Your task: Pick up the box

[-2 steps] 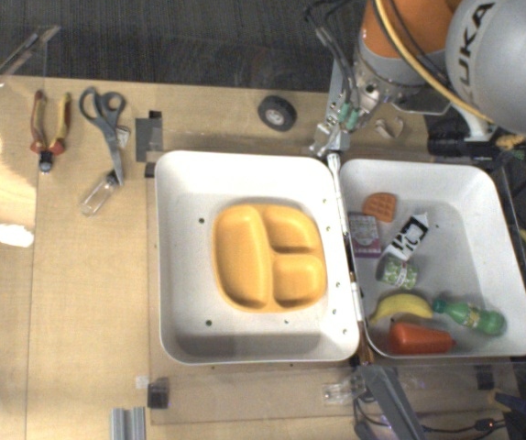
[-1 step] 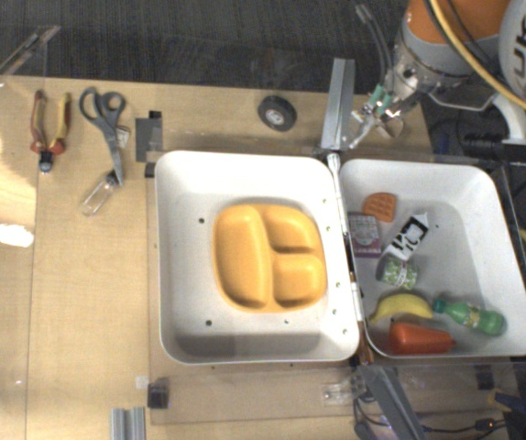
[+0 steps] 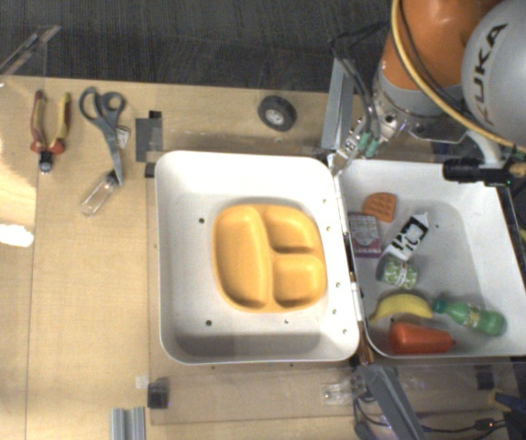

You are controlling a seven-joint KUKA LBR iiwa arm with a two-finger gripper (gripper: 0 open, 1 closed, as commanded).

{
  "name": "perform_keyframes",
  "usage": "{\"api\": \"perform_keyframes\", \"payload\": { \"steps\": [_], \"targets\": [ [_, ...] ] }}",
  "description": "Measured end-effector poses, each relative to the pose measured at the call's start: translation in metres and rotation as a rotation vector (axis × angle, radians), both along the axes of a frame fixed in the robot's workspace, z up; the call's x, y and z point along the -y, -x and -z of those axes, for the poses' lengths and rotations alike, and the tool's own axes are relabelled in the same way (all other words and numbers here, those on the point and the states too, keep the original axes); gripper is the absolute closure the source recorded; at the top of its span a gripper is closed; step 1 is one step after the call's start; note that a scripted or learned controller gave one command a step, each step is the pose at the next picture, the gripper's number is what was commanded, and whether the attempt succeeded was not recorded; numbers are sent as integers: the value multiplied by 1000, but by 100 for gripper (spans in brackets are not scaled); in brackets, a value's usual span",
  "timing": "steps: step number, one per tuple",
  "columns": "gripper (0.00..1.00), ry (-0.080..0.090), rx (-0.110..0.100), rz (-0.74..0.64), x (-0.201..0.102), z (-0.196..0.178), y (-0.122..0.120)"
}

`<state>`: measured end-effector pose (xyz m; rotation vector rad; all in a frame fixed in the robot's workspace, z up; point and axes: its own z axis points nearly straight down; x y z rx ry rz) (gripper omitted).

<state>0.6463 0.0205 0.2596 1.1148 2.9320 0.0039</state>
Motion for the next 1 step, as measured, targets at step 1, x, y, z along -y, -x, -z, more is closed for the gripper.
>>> {"api": "perform_keyframes", "payload": {
  "steps": [1],
  "targets": [
    [100,1,6,92,78,-83,49]
  ]
}}
